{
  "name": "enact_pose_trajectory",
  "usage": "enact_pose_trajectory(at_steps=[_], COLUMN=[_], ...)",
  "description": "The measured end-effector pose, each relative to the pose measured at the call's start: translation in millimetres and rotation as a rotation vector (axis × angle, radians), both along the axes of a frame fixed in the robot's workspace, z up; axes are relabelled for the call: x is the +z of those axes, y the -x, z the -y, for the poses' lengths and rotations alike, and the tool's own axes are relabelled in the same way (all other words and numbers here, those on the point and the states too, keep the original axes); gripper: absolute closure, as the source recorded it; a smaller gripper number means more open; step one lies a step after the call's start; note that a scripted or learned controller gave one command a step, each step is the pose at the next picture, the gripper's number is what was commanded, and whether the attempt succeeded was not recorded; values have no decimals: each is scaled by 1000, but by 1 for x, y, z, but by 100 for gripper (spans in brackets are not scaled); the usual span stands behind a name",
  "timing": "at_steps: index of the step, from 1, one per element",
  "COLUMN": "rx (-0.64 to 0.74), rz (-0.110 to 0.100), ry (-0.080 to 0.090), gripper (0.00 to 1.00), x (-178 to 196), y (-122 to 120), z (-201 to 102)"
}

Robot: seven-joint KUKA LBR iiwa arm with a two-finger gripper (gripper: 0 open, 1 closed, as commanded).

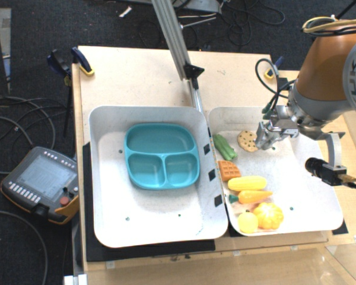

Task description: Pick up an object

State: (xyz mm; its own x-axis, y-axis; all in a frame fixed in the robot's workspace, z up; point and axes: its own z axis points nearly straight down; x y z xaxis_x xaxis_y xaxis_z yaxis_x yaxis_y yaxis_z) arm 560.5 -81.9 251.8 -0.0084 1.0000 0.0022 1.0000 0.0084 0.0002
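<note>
**Operator:** Over the right bin (320, 215) I am seeing the gripper (267, 140) hanging just beside the cookie (247, 140), on that item's right. I cannot tell whether the fingers are parted or closed; from this angle they are merging into one metallic block. Nothing is showing between them.

**Supervisor:** Which items am I looking at in that bin, and how are they lying?

**Operator:** I am reading them from the bin's far end toward the camera. The cookie is lying flat and is round, so it has no long axis. The green pod (225, 146) is lying near the bin's left wall, its long axis running diagonally from upper left to lower right. The waffle (229, 171) is sitting just below it. The yellow corn (246, 183) is lying with its long axis nearly horizontal, and the orange carrot (253, 196) is lying just below it, also near horizontal, narrow end pointing right. The two yellow fruits (260, 217) are sitting side by side, touching, at the near end.

**Supervisor:** And the left bin (107, 218)?

**Operator:** It is holding a teal divided tray (162, 155) with three compartments, resting flat near the middle.

**Supervisor:** Any readable writing?

**Operator:** I am finding no legible text. The pendant (38, 184) on the floor at left is showing a screen, but its content is too small to read.
</note>
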Motion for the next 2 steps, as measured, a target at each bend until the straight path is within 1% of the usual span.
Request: enact_pose_trajectory(at_steps=[1, 2], rx=[-1, 0], rz=[-2, 1], ry=[1, 0], gripper=[100, 100], x=[-13, -10], y=[10, 4], z=[-52, -105])
